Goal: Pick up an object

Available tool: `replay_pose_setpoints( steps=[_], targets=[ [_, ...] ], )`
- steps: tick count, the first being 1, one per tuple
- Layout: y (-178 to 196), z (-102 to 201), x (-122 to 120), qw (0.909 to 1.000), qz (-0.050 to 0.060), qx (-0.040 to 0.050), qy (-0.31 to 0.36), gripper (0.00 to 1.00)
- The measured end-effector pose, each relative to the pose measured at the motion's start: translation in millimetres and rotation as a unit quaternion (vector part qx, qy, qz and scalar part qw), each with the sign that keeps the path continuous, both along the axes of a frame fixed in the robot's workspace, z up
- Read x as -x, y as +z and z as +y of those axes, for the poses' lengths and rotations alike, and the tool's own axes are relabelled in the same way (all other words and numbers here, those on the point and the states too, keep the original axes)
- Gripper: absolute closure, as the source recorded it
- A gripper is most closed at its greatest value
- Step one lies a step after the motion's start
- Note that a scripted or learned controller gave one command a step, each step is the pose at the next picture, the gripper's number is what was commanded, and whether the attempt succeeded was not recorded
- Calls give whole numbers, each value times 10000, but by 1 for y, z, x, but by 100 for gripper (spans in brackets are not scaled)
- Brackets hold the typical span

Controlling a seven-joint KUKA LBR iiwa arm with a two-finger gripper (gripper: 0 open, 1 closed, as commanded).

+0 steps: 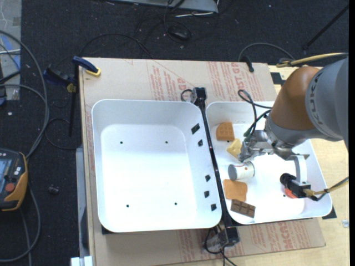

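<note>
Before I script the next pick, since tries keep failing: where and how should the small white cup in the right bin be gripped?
The white cup lies on its side, its open mouth toward the left bin. Probably best to come straight down and close across its round body at mid-length, fingers on the two long sides. The orange toast piece lies close below it, so keep to the middle.

Robotics lab, cardboard-topped bench (166,73), loose cables (33,121) on dark carpet (44,26)
</note>
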State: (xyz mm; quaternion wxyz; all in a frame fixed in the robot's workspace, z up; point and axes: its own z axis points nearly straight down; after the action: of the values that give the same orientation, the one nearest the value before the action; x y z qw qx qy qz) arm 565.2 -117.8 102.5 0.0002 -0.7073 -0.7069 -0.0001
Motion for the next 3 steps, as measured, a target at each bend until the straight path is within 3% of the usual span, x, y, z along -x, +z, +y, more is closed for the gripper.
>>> replay_pose_setpoints(
  steps=[1,2,3],
  targets=[
    [0,0,0,10000,3,-1,-1,0],
    [10,0,0,10000,1,-1,-2,100],
    [9,0,0,10000,4,-1,-2,0]
  ],
)
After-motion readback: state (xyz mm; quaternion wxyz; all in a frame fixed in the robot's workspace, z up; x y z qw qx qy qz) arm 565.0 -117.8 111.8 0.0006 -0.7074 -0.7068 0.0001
